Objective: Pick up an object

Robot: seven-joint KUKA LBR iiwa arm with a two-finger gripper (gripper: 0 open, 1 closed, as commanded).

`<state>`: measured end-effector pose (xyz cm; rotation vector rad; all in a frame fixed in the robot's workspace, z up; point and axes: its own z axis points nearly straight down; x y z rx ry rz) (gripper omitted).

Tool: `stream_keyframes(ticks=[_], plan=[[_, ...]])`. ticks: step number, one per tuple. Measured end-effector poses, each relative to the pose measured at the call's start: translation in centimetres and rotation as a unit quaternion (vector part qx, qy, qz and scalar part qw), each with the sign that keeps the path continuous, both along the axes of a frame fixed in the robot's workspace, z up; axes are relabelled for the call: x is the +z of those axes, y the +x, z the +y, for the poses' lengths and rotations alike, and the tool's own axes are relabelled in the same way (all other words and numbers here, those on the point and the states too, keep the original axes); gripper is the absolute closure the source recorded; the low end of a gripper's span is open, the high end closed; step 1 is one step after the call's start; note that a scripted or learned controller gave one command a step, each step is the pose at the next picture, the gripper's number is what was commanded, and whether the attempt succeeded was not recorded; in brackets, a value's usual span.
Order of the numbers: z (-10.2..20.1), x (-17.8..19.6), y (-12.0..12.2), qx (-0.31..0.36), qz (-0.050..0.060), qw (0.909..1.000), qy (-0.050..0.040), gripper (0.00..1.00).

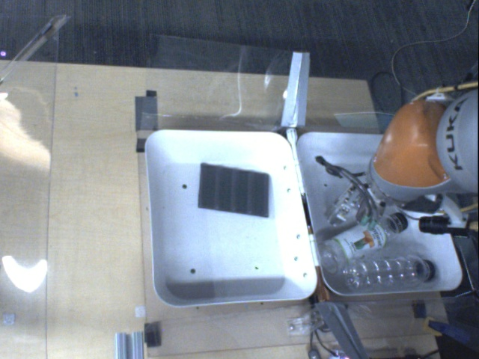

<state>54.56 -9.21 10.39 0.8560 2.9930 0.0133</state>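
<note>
Place: a robotics lab or test cell.
Bench: pale wooden bench [82,223] bearing two shallow white bins [161,223] side by side.
Guarding: clear plastic panels [217,73] around the bench.
Machine: grey-and-orange arm [419,152] with loose cables.
Floor: dark carpet [187,6].

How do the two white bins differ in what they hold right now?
The left bin holds one flat dark rectangular pad, lying alone near its middle; the right bin holds a cluttered pile of clear items, including a clear bottle lying on its side. The arm hangs over the right bin, not the left bin. Both are shallow, white and sit side by side.
</note>
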Motion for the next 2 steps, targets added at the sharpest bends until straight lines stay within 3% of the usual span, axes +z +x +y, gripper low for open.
stream_keyframes(ticks=[1,2], plan=[[5.9,8.3,10.6,-0.200,0.010,0.9798,0.0036,1.00],[0.2,9.6,12.5,-0.382,0.009,0.9241,0.0065,1.00]])
